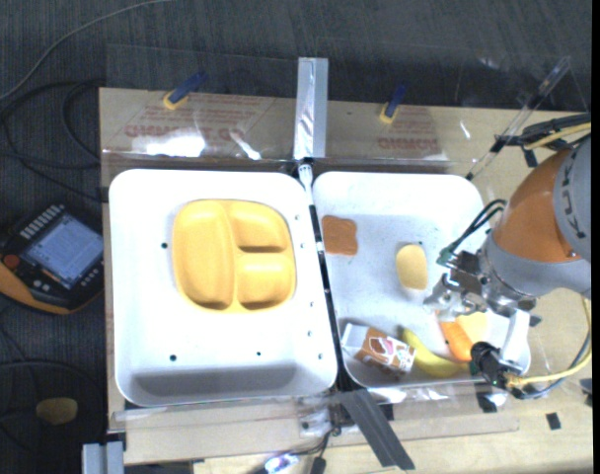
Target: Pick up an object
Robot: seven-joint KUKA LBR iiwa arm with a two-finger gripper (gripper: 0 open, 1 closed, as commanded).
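The right bin (379, 191) holds a brown toast slice (339, 235), a pale yellow egg-shaped piece (412, 265), a small printed carton (382, 350), a banana (430, 359) and an orange piece (458, 339). My gripper (465, 299) hangs low over the bin's right side, just right of the egg-shaped piece and above the orange piece and a yellow bit (470, 322). The wrist body hides the fingertips and whatever lies straight beneath them.
The left bin (142, 354) carries a yellow divided plate (233, 253). A metal divider (311, 107) stands behind the seam between the bins. A handheld pendant (48, 257) lies on the floor at left. Cables trail from the arm at right.
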